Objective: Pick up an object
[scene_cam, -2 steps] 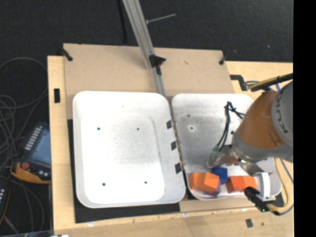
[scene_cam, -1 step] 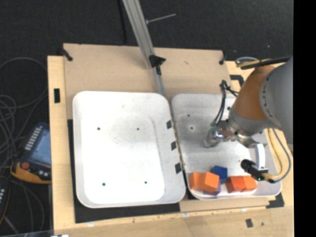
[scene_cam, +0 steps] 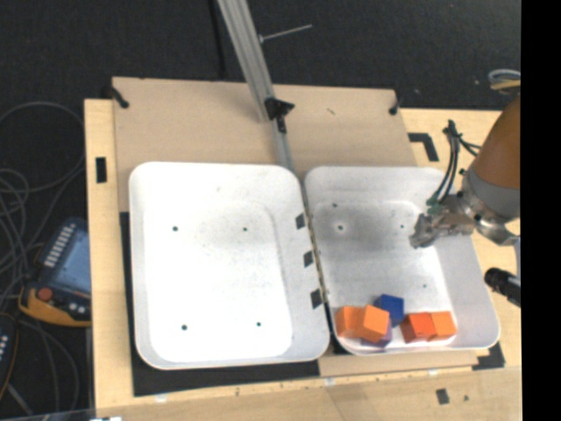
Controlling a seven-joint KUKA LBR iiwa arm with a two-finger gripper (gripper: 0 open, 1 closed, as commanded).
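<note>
Low in the frame, small orange blocks (scene_cam: 364,323) and a blue cube (scene_cam: 390,306) crowd the right-hand white plastic bin's (scene_cam: 368,200) near wall. Higher right, the jaws (scene_cam: 423,233) hover; their state is unreadable. Descending there risks closing on nothing, or snagging two blocks.

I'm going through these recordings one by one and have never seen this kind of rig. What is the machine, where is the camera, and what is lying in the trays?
One fixed camera looks down at a slant on a bench with two shallow white bins. The left bin and the right bin sit side by side. A grey robot arm with an orange band reaches in from the right; its gripper hangs over the right bin. Along that bin's near edge lie orange blocks and a blue block.
</note>
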